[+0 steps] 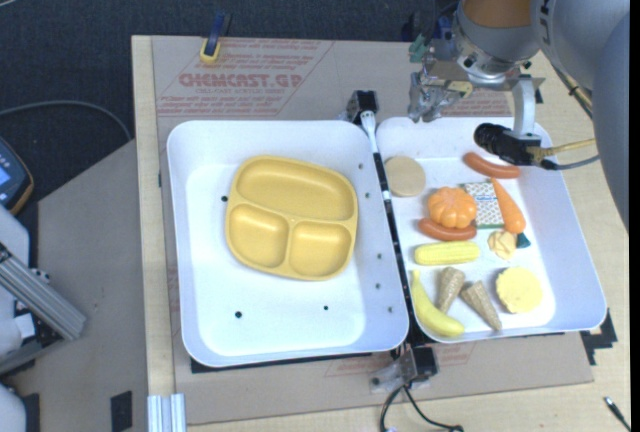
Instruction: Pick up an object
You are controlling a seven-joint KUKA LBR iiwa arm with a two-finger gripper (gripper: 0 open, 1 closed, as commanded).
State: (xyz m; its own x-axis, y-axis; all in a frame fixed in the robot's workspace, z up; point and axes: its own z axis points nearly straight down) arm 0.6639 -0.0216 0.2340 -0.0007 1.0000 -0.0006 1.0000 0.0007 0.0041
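The hand (432,102) hangs over the far edge of the right bin (580,250); its grip state cannot be told. The toy foods lie nearer the camera; closest are the tan disc (406,176) and sausage (491,166).

Bright, even light is falling from above, leaving the two white bins close to washing out; the left bin (200,300) is showing faint glare along its rim. Shadows are staying soft and short: a pale one is sitting under the yellow divided tray (291,217), and small ones are hugging the toy foods in the right bin (575,250). The dark floor around the tabletop (160,80) is reading dim. The arm (590,0) at upper right is looking slightly soft, while the bins are holding fair focus.
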